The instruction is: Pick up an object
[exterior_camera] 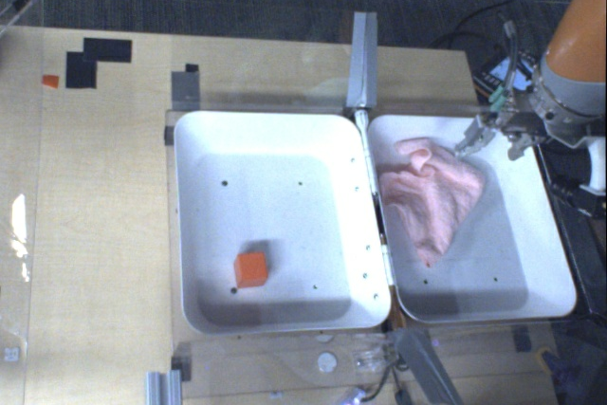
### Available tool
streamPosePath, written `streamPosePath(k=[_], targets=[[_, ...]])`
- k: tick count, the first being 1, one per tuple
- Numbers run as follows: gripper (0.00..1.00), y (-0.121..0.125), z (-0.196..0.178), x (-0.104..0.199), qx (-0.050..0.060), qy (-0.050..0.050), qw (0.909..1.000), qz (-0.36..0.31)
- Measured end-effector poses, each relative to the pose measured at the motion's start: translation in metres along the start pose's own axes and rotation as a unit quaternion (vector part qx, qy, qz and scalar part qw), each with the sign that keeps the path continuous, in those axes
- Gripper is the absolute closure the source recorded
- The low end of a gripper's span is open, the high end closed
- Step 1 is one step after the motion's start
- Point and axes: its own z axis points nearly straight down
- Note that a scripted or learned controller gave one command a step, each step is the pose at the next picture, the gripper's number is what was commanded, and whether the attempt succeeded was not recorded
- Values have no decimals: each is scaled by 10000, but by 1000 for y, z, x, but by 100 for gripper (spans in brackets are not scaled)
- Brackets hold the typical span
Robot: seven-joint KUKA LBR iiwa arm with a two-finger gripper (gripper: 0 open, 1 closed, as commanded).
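Pink crumpled cloth (432, 193) heaped in right white bin (541, 289), one edge lifted toward gripper (491, 136); jaws' state impossible to tell. Risk: thin fold slipping free under own weight. Small orange block (251, 269) in left white bin (204, 204).

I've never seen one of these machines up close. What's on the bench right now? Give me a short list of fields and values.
left bin: holds one orange block, near its front
right bin: holds a crumpled pink cloth
arm: grey with an orange band, reaching in from the right
gripper: above the right bin's back edge, beside the cloth's upper corner
held: nothing seen between its fingers
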Motion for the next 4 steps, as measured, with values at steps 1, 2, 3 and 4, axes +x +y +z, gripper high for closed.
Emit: streamPosePath(k=[1,2,3,4], targets=[[0,37,144,-44,6,-2,10000,-94],[0,36,168,0,-57,-18,9934,-1144],[0,11,168,-44,-58,-30,9938,-1113],[0,11,168,-44,-58,-30,9938,-1113]])
